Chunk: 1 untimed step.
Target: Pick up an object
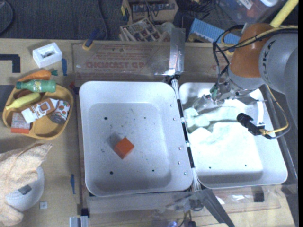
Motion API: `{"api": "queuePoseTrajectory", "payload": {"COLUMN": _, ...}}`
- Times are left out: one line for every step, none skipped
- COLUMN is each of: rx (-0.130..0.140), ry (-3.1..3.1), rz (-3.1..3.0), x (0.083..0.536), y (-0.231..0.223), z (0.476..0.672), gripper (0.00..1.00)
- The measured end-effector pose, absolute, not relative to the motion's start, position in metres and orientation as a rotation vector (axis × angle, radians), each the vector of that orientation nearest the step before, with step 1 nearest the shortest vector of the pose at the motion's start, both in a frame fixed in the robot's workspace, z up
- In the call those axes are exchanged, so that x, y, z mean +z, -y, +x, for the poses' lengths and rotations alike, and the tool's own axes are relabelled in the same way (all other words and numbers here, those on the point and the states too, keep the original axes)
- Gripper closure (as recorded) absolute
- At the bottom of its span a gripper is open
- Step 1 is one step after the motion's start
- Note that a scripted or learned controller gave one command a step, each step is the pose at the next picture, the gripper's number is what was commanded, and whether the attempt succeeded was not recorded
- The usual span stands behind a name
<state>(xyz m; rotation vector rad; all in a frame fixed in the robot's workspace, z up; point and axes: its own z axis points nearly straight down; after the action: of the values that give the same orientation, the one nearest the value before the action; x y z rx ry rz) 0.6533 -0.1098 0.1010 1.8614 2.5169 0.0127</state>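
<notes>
The pincer (202,103) sits low in the right bin (265,174), near that bin's far left corner, at the end of the grey arm (279,56) with its orange band (248,51). Whether it is spread or pressed together I cannot tell, as it blurs into the pale surface beneath. Just below it lies a pale, crumpled white thing (213,126), too washed out to name; whether the pincer touches it is unclear. A black cable end (246,120) hangs beside the arm, to the pincer's right. Well to the pincer's left, across the rim between the bins, an orange cube (124,147) rests on the floor of the left bin (94,98), apart from the pincer. Farther left on the counter (71,51) stands a yellow bowl (47,131) of packets and a green bottle (38,85).
</notes>
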Motion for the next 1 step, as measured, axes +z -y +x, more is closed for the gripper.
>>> {"api": "queuePoseTrajectory", "payload": {"rx": 0.017, "ry": -2.511, "rz": 1.861, "x": 0.1124, "y": 0.1113, "z": 0.6545, "gripper": 1.00}}
